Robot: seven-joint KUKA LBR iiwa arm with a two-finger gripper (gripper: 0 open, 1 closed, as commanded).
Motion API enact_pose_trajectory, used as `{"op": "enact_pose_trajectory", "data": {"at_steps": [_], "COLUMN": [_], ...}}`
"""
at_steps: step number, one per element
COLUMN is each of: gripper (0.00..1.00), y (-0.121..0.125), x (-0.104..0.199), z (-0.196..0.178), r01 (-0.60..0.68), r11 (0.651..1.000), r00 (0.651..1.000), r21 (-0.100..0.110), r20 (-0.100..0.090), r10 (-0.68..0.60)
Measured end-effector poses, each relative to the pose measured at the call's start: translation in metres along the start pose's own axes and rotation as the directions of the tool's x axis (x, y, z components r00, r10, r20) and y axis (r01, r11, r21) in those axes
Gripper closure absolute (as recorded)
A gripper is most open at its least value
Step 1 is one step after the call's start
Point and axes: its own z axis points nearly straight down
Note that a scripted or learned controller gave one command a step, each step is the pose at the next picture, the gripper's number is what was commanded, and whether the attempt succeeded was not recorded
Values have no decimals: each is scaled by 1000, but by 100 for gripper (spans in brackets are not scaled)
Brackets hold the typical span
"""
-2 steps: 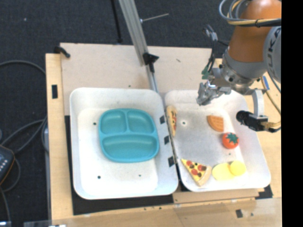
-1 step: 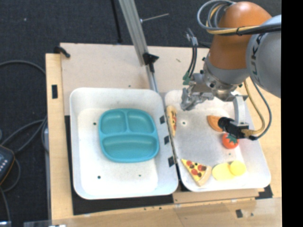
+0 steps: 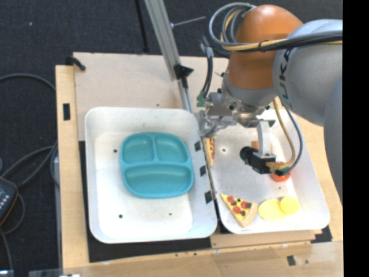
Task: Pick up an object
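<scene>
Pizza slice [image 3: 238, 207] beside yellow pieces [image 3: 279, 207]

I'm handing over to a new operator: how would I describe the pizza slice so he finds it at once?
Start at the right-hand white bin, the one under the grey arm, and go to its near edge. The pizza slice lies there, a flat tan triangle with red dots. The yellow pieces beside it are rounded and plain, so the shape and red dots mark it out.
</scene>
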Motion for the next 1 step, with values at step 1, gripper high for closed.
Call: {"op": "enact_pose_trajectory", "data": {"at_steps": [1], "gripper": [100], "y": [-17], "x": [47], "z": [9], "r01": [4], "r11": [1000], "r00": [1000], "r21": [1], "r20": [-1], "r10": [-4]}}
